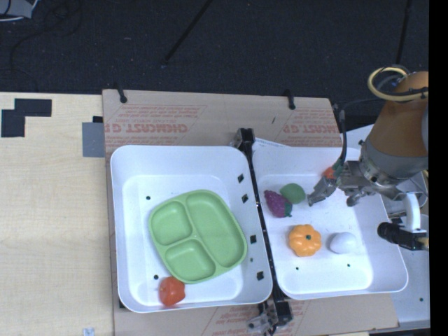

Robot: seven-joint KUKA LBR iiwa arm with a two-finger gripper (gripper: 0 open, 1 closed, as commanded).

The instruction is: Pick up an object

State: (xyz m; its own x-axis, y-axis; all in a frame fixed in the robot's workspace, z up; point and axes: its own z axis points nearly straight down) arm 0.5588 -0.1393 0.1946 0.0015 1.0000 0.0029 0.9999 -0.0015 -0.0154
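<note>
Green plate (198,236) crowds the left bin (133,161); its upper strip seems free.

Grey arm (396,142) with orange band, yellow cable loop, dark metal claw (338,191).

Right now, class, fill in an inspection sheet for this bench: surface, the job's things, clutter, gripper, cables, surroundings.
Surface: two white bins side by side, left bin and right bin, on brown cardboard.
Job's things: right bin holds an orange toy pumpkin, a white egg-shaped item, a purple grape bunch and a green round item. Left bin holds a green divided plate and a red tomato-like item.
Clutter: nothing seen.
Gripper: gripper low over the right bin, beside the green round item; nothing visibly between its fingers.
Cables: yellow loop at the arm; dark cables on the floor.
Surroundings: wooden bench top, dark floor.
</note>
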